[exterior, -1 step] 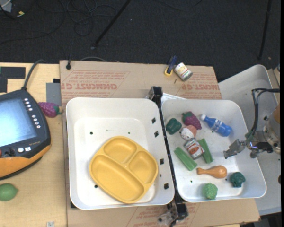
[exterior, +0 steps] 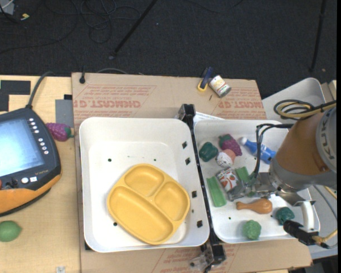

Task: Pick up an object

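A yellow divided plate [exterior: 149, 202] is sat in the left bin [exterior: 96, 135]. The right bin [exterior: 230, 236] is packed with small toys, and the gripper [exterior: 242, 190] is lowered among them, right by a red-and-white can [exterior: 228, 178] and a green block [exterior: 216, 192]. Finger state can't really be made out.

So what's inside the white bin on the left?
The left bin holds a yellow divided tray, lying flat with its compartments bare. Whatever lies beneath the tray is covered.

Two white bins [exterior: 91, 152] sit side by side, the left one with one yellow divided plate [exterior: 149, 202]. The right bin [exterior: 216, 232] holds about ten small toys. One green ball [exterior: 7, 231] lies outside.
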